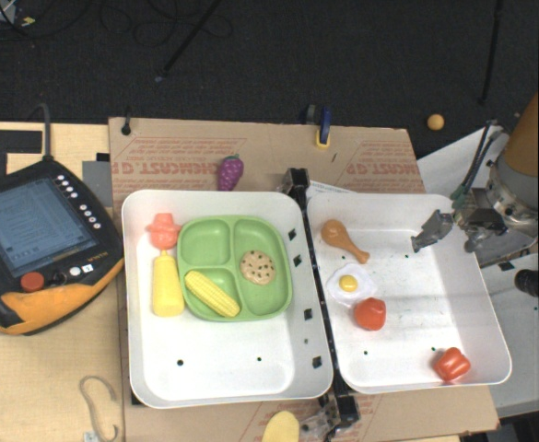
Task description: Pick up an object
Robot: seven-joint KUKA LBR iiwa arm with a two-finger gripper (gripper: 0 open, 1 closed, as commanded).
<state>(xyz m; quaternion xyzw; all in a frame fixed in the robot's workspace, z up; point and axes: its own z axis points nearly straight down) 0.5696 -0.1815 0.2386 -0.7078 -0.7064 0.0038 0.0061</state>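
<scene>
**Camera view: nothing lifted yet, arm poised over the right bin**

Camera view looks down on the left bin (pixel 158 366), which carries a green divided plate (pixel 235 267) with a corn cob (pixel 213 294) and a cookie (pixel 257 267) in its wells, and a yellow bottle (pixel 166 284) beside a pink toy (pixel 162 231). The right bin (pixel 472 293) holds a drumstick (pixel 345 239), a fried egg (pixel 349 284), a tomato (pixel 369 315) and a red pepper (pixel 451 364), all lying loose on the floor.

The gripper (pixel 432 230) hangs over the right bin's upper part, apart from every item, so by my reading the pick is not begun: choosing, descending and closing are all left. The drumstick lies nearest.

Its dark fingers merge at this angle; whether they stand apart or together I cannot tell. The arm is cut off at the right.
</scene>
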